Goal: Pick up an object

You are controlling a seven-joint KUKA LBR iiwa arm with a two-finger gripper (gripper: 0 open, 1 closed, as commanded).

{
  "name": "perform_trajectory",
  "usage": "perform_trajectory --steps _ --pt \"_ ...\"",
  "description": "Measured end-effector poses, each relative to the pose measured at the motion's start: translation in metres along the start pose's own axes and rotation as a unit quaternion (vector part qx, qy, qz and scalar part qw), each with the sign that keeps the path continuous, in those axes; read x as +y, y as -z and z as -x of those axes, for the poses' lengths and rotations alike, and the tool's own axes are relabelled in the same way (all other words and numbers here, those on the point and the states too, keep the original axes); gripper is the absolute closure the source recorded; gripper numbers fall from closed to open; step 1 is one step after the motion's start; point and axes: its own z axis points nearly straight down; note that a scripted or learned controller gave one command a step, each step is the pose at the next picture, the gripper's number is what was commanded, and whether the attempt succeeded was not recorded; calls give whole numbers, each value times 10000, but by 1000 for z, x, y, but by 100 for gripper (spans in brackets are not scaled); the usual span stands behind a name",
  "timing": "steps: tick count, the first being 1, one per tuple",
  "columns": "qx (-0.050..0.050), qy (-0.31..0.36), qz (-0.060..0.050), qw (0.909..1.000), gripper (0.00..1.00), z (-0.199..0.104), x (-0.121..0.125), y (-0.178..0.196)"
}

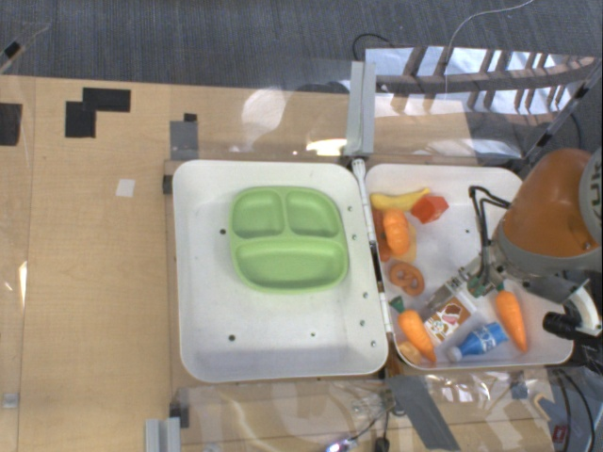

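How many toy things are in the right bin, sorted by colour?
Orange: 4, namely three carrots and a pretzel-like round piece
Yellow: 1, a banana
Red: 1, a small block
Blue: 1, a bottle
Brown and white: 1, a small packet
Total: 8

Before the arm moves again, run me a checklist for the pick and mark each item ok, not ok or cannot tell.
1. Gripper is over the right bin, where the toys lie: ok.
2. Something sits close under the gripper: ok, the small carton lies just beside it.
3. Carton is free of neighbours: not ok, a carrot and a blue bottle crowd it.
4. An object is gripped: cannot tell.
5. Other carrot is clear of the arm: not ok, it lies right beside the wrist.
6. Green tray in the left bin is out of the way: ok.
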Motion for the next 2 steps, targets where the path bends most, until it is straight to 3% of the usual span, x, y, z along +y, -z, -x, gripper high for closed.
perform_trajectory --steps 1,2 --pt "-28 -1437 11 9896 0 -35 -5 1" --pt "3 -3724 -16 9281 0 -20 28 -1"
